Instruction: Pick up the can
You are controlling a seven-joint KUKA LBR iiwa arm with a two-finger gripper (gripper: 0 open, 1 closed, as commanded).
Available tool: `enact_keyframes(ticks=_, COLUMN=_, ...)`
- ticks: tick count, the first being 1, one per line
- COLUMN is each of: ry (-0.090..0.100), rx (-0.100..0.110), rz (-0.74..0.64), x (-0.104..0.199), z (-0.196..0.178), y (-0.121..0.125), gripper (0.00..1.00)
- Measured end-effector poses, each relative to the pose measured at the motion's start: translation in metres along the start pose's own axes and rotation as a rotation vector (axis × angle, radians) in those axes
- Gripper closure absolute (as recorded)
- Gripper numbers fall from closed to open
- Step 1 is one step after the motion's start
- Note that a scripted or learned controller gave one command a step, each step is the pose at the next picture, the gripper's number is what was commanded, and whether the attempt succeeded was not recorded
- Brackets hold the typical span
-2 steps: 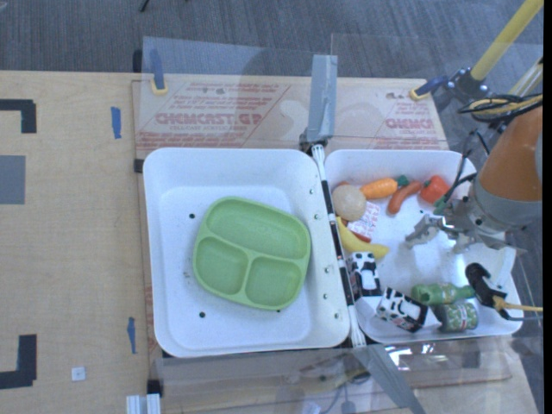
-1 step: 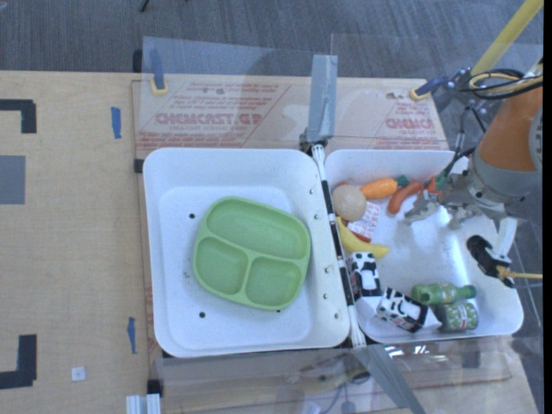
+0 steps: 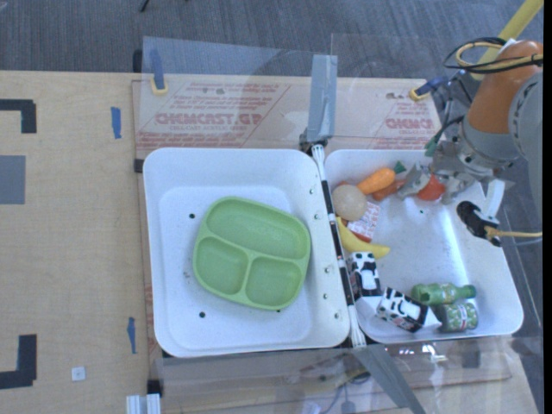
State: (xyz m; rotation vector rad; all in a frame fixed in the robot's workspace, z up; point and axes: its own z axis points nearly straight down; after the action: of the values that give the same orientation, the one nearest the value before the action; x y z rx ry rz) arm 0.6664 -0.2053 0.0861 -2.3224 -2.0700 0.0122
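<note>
arm: grey, orange band above wrist, enters from the view's right | wrist: angled down and toward the view's left | claw (image 3: 429,179): low, at the upper right of the view

One fixed camera looks down at a slant (from fairly high) on both white bins (image 3: 172,257) side by side.
</note>
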Motion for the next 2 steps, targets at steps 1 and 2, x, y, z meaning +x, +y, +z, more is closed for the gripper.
enact_keyframes(ticks=1, ry=-0.002, rx=-0.031, rz=0.142, x=-0.0017, z=0.0005, y=-0.0502, gripper=0.00)
enact_keyframes(ticks=2, ry=-0.002, rx=-0.031, rz=0.142, x=-0.0017, z=0.0005, y=-0.0501, gripper=0.00)
